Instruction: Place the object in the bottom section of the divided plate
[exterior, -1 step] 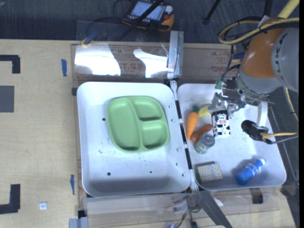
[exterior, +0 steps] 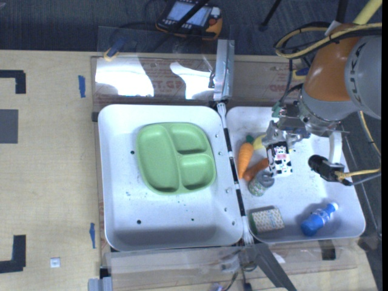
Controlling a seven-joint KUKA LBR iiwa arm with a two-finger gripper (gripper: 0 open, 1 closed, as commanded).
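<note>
The gripper (exterior: 280, 143) hangs over the right bin (exterior: 351, 223), its fingers seemingly closed on a small cow-patterned carton (exterior: 280, 160). The carrots (exterior: 245, 156) lie at its nine o'clock. The pick step looks nearly done; next comes a lift and carry toward nine o'clock to the green plate (exterior: 176, 157).

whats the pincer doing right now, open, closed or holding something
Pincer: over the right bin, just above the carrots and a small black-and-white item; open or shut cannot be told, and no grasp is visible.
</note>
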